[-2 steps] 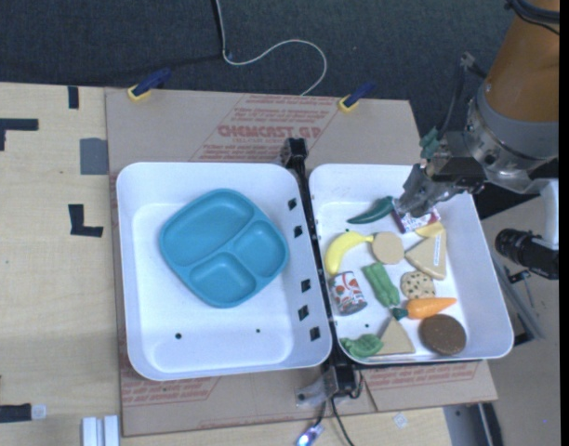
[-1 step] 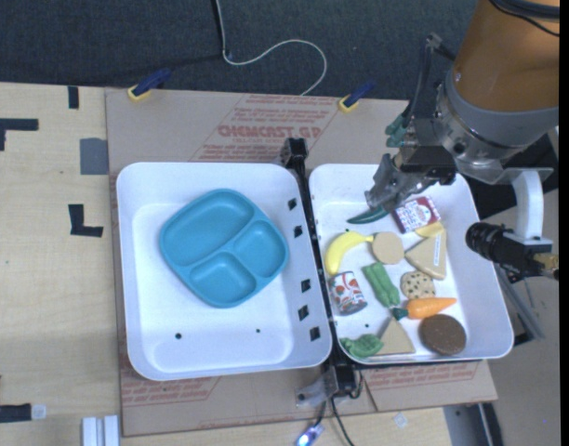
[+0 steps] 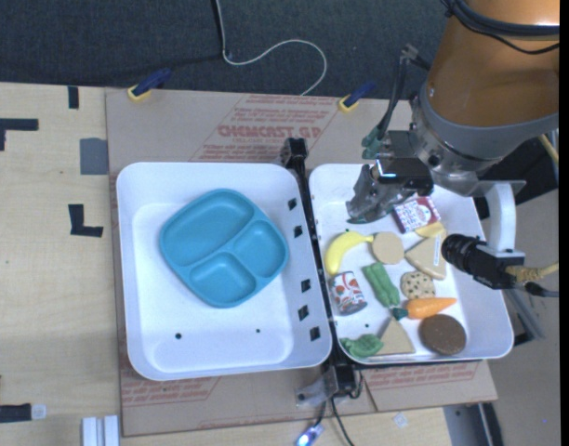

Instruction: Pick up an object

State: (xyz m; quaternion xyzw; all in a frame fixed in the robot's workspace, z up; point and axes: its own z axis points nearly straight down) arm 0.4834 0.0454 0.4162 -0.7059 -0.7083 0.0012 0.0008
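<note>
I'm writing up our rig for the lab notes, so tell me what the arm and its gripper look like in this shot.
The arm is bulky and rounded, with a glossy orange band above a grey wrist section. Thin dark cables loop around the orange part. The gripper is dark metal, small beside the arm, with a black camera-like cylinder and white bracket mounted nearby.

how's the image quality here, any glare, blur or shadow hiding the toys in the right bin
Camera view: lighting is even and soft, with the white rim of the right bin bright but not blown out; the banana and carrot read clearly, though small items are slightly soft; the gripper is dark and casts a shadow under itself, so its tip is hard to read; the orange arm band is near the lens and blurry.
</note>
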